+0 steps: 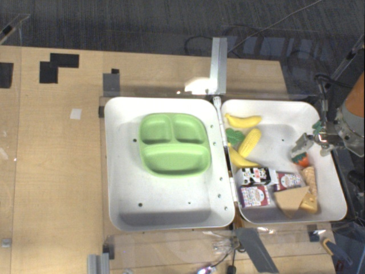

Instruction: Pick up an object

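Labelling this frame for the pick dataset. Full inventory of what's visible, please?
shallow white plastic bins: 2, white, side by side on bench
green sectioned plastic tray: 1, green, left bin
yellow toy bananas: 2, yellow, right bin, left side
yellow toy corn cob: 1, yellow, between the bananas
small printed cartons: about 3, purple, black and white, right bin front
tan wedge-shaped pieces: about 2, tan, front right corner
grey arm's hand: 1, grey, above right bin, right side
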You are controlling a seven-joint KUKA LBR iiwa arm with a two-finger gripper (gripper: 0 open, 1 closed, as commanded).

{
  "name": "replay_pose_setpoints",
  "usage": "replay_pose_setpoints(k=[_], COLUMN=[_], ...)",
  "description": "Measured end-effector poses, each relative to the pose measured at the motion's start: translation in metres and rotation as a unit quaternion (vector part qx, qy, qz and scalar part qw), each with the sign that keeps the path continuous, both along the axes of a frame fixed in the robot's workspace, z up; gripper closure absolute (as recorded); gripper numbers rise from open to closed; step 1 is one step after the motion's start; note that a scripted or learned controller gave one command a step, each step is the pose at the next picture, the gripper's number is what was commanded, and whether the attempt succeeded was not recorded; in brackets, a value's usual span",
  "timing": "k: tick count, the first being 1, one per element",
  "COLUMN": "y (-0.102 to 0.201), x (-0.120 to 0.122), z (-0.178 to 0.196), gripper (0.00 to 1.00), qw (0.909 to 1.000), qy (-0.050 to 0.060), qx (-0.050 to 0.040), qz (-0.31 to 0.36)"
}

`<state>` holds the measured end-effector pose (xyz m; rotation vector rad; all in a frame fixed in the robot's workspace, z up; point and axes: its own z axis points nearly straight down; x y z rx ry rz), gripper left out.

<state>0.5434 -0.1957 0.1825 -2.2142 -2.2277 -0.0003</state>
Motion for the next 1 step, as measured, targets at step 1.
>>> replay_pose_setpoints(k=[1], y=[0.0385], x=[0.0550], z=[-0.0663], gripper=[0.00], qw=[0.9843], qy=[0.001], qx=[-0.0002], qz=[-0.176])
